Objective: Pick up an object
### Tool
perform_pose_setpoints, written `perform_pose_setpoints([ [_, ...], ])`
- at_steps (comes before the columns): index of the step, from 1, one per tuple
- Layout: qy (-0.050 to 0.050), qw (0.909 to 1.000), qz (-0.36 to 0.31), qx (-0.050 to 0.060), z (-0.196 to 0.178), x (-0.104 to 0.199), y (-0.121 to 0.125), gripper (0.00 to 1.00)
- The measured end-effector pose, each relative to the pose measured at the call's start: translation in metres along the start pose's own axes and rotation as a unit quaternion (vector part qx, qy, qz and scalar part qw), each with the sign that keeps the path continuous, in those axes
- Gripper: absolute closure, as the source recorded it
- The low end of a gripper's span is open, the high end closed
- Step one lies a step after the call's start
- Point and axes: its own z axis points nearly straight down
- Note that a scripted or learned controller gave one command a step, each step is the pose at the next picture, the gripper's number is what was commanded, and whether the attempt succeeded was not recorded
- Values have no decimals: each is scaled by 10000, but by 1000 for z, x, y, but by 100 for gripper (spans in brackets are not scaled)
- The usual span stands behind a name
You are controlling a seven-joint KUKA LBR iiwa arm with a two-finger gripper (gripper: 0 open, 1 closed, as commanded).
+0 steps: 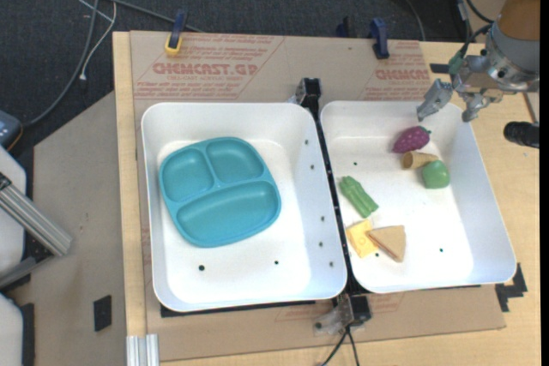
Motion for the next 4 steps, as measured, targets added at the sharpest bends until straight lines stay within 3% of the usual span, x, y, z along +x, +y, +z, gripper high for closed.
perform_pose_setpoints([
  [1, -13, 10000, -16, -73, -10, 1, 2, 0],
  [3, -14, 10000, -25, -68, 112, 6, 7, 0],
  [4, -14, 10000, -24, -64, 129, 7, 8, 0],
])
